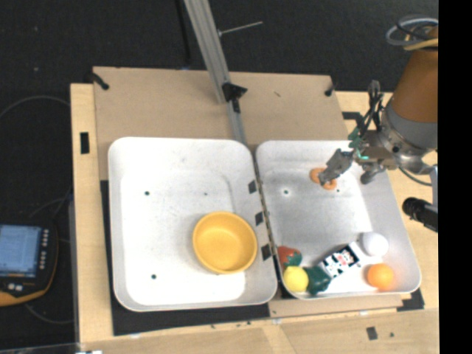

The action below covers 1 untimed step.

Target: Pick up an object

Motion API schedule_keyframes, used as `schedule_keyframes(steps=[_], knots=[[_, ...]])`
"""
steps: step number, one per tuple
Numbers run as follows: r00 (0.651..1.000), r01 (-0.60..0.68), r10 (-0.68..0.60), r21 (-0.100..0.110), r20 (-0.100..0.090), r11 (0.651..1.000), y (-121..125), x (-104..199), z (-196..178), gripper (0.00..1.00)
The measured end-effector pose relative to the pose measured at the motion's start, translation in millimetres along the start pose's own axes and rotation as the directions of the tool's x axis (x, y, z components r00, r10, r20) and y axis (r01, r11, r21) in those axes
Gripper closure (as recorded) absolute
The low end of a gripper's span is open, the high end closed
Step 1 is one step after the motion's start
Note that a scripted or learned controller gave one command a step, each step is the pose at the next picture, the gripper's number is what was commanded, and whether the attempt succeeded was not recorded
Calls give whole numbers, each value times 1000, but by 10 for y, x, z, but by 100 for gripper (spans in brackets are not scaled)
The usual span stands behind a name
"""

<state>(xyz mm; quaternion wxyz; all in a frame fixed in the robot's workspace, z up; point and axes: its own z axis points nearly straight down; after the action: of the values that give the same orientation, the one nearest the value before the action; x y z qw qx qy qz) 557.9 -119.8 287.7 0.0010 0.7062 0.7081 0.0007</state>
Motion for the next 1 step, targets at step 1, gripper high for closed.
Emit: schedule_keyframes(steps=[1], knots=[[1000,-2,2,-1,0,1000,1,-1,-1,0]])
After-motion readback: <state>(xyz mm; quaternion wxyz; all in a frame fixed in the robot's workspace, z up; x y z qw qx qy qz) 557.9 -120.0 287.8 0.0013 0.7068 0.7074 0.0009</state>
